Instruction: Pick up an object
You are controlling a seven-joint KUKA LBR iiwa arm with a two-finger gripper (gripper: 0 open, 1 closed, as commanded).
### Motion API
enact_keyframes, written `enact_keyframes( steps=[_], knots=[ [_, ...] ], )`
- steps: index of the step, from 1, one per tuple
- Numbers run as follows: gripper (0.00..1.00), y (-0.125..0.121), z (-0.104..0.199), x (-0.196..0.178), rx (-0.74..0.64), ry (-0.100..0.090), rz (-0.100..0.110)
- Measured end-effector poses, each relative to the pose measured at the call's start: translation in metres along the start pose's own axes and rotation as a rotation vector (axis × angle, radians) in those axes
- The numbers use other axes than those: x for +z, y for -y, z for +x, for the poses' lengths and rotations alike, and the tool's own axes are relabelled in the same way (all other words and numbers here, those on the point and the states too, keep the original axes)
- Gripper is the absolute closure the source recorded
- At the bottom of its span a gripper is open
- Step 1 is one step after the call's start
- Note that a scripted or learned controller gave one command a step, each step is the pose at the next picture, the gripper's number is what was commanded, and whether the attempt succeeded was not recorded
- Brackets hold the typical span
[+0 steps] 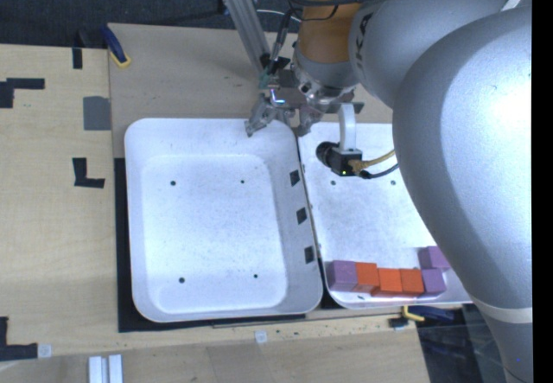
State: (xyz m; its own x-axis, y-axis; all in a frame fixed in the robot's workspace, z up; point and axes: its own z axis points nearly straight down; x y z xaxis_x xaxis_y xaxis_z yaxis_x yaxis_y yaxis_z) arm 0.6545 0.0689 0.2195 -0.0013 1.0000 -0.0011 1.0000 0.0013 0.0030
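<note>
Hand (281,118) hangs over the left bin's (138,165) far rim, can't tell its state. Purple and orange blocks (389,277) look light, rigid; pinch flat sides.

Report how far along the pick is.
Done: nothing looks picked yet; the purple and orange blocks lie in a row at the near edge of the right bin. In hand: the gripper sits at the far rim where the two bins meet, away from the blocks, nothing visible between its fingers. Left: reach a block, grasp, lift.
</note>
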Motion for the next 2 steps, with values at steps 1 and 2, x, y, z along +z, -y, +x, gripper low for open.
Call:
enact_keyframes(
  steps=[1, 2],
  knots=[
    [0.0, 0.097, 0.029, 0.029, -0.002, -0.001, 0.012],
    [0.0, 0.167, -0.064, -0.005, 0.01, 0.001, 0.007]
  ],
)
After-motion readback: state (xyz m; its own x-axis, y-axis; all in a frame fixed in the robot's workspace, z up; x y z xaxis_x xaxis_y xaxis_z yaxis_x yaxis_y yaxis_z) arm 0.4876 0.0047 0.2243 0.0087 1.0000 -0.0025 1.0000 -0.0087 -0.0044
